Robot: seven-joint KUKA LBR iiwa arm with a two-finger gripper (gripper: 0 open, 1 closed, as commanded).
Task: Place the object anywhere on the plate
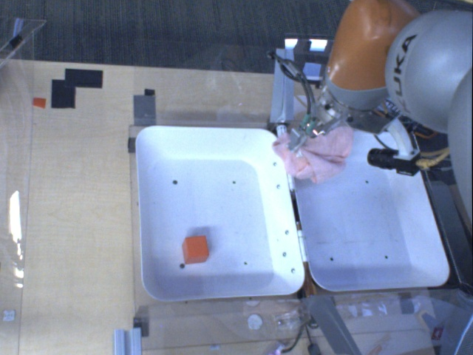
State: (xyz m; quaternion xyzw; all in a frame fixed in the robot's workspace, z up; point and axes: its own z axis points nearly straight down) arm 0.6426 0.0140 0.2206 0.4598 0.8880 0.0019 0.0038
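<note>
From the camera view above the bench, my pincer (pixel 307 130) hangs at the far corner of the right bin (pixel 369 228), right by the seam between the two bins. My wrist hides its tip, so I cannot tell whether it is spread or pressed together.

Just below it, touching or nearly so, lies a pink shape (pixel 325 157) with a rumpled look. I take it for the plate, though I can't be sure of that, nor of whether I grip it.

The orange block (pixel 196 249) sits on the floor of the left bin (pixel 222 168), toward that bin's 7 o'clock. From my pincer it is at about 8 o'clock, well apart.

It looks small, stiff and light, with flat faces. I judge it best pinched from above across two opposite sides, as it stands clear of the walls.
</note>
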